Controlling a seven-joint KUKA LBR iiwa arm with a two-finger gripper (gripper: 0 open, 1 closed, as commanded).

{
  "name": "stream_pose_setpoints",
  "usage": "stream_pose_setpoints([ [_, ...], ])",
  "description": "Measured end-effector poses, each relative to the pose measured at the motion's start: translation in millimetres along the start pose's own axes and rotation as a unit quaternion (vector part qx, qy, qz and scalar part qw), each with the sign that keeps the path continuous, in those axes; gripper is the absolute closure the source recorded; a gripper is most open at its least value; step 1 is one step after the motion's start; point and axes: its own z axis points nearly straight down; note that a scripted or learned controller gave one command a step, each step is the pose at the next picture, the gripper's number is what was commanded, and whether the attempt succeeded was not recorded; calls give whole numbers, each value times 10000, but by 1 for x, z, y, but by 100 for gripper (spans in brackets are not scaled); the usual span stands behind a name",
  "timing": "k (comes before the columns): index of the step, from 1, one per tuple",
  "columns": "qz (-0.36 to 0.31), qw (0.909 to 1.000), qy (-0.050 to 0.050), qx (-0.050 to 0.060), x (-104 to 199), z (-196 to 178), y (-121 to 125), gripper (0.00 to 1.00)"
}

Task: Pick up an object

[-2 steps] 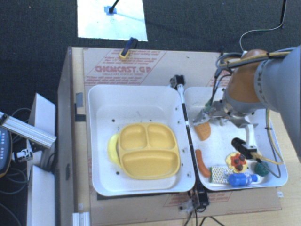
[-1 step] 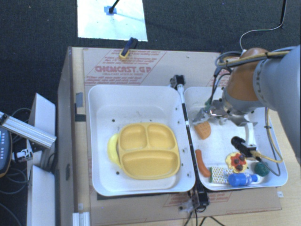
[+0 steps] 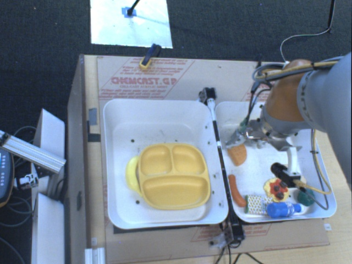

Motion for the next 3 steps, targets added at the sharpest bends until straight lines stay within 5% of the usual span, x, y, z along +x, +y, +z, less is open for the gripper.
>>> stream_pose_setpoints([
  [3, -11, 10000, 19, 7, -4, 0, -1, 0],
])
